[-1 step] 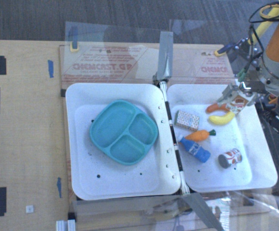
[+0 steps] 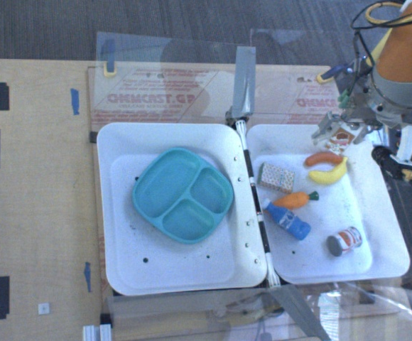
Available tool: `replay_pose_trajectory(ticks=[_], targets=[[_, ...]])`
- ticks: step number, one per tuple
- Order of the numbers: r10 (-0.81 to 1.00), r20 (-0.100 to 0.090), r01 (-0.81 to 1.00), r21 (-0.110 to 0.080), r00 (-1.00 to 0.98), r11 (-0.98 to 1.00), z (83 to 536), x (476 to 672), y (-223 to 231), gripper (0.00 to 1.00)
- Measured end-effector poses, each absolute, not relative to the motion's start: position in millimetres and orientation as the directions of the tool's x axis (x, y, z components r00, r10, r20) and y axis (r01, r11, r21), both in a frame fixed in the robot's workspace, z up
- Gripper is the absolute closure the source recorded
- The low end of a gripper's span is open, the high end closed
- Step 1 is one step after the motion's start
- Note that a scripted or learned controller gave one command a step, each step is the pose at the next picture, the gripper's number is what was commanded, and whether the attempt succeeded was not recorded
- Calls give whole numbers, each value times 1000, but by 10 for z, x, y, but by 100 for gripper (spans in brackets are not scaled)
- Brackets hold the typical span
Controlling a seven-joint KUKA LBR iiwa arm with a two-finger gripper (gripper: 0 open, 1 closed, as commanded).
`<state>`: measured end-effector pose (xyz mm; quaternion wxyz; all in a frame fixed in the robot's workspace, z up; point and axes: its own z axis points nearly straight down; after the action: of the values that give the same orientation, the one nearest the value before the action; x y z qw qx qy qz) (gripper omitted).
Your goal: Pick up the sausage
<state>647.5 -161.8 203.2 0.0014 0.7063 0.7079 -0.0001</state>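
Note:
The sausage (image 2: 321, 160) is a short orange-red link lying in the right bin (image 2: 387, 219), near its back wall. It touches a yellow banana (image 2: 330, 175) just in front of it. My gripper (image 2: 345, 132) hangs over the bin's back right corner, slightly behind and to the right of the sausage. It is open, and none of the bin's objects is between its fingers. The grey arm with its orange band (image 2: 403, 55) comes in from the upper right.
The right bin also holds a speckled box (image 2: 277, 177), a carrot (image 2: 295, 199), a blue bottle (image 2: 289, 221) and a small can (image 2: 344, 240). A teal divided plate (image 2: 183, 195) lies in the left bin (image 2: 121, 261). A divider ridge (image 2: 252, 204) separates the bins.

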Motion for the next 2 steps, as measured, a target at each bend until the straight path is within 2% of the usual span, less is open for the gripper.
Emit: replay_pose_trajectory(ticks=[1, 2], targets=[[1000, -4, 1000, 11, 8, -8, 1052, 6631, -1841, 0], [988, 11, 988, -2, -155, 155, 1007, 6702, -2108, 0]])
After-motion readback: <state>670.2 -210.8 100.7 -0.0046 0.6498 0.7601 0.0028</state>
